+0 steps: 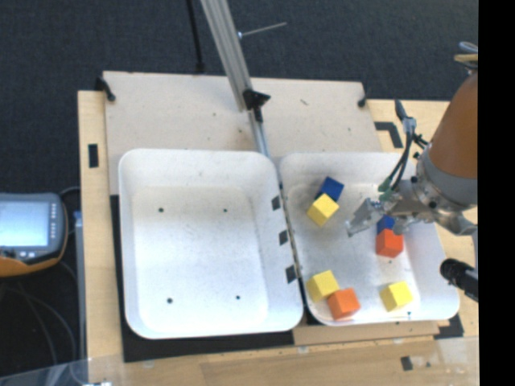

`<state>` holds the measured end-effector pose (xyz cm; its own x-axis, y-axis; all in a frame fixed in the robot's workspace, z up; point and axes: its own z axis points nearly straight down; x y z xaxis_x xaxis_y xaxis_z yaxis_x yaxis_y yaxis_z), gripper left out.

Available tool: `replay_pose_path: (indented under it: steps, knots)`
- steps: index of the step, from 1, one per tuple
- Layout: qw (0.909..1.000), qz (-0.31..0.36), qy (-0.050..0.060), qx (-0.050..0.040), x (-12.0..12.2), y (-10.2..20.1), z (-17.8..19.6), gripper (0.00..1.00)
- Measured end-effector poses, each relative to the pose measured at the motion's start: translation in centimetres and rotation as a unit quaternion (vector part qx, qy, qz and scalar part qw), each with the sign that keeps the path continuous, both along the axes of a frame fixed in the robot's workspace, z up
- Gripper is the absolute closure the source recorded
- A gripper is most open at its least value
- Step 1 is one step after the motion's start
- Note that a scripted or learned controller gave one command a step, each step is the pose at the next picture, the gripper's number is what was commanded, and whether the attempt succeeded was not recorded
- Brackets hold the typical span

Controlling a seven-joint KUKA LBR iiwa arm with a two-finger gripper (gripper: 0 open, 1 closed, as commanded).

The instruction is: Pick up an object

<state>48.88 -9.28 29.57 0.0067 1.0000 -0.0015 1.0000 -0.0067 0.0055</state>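
My gripper [368,217] hung low over the middle of the right bin [426,296], and the nearest candidate was the orange block [389,243], sitting just beside and below it! To do this pick well, I judged I needed to centre over that block before dropping, square up to its flat sides, and keep clear of the scrap of blue [385,225] that showed between me and the orange one. Whether that scrap was a small block or part of my own hardware, I couldn't tell. How wide my gripper stood I couldn't tell either: from this slant it read as a grey lump, spread or pressed together unknown, and I saw nothing clearly pinched in it. Further out, a blue block [331,187] and a yellow block [323,208] sat touching near the bin's upper left, well apart from me. Along the near edge lay a second yellow block [324,283] touching a second orange block [344,302], and a third yellow block [396,295] alone towards the right. The left bin [129,215] lay beyond all that.
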Motion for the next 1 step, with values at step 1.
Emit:
replay_pose_path:
  steps: [1]
  knots:
    - [1.0000,-0.001,-0.003,-0.0011,1.44,-2.65,7.42,0.00]
